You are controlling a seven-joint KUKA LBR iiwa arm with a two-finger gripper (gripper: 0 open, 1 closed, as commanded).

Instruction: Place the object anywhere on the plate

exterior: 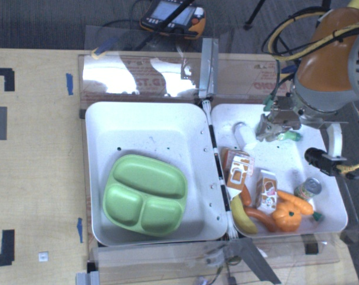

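1. Gripper [276, 126]: mine hangs over the right bin's [337, 218] far end; I cannot tell its state or hold.
2. Plate [145, 193]: green, divided, in the left bin [108, 123].
3. Objects: cartons [239, 168], banana [241, 215], carrots [286, 209], can [308, 189] lie in the right bin's near half.

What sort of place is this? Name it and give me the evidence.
Probably a robotics lab test bench, not a kitchen. A cabled arm's gripper hangs over two white bins on a taped bench, toy food sits by a green plate, and a handheld controller lies on carpet.
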